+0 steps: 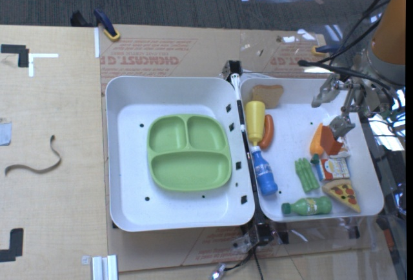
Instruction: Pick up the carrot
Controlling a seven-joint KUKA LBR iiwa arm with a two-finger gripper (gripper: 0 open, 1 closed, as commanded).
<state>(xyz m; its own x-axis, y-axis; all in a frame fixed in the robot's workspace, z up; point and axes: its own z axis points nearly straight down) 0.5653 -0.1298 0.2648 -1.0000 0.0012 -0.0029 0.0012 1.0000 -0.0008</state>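
The carrot (317, 140) is a short orange piece lying in the right bin (293, 102), towards that bin's right side, with a small green tip at its near end. My gripper (340, 125) hangs just above and to the right of the carrot, its lower end close to or touching the carrot's upper right edge. I see nothing lifted off the bin floor.
Around the carrot lie a red and white carton (335, 167), a pizza slice (342, 193), green beans (305, 173), a green bottle (307, 207), a blue bottle (263, 173), a yellow bottle (254, 119), a hot dog (267, 131) and bread (267, 95). The left bin (122, 162) holds a green divided plate (189, 152).
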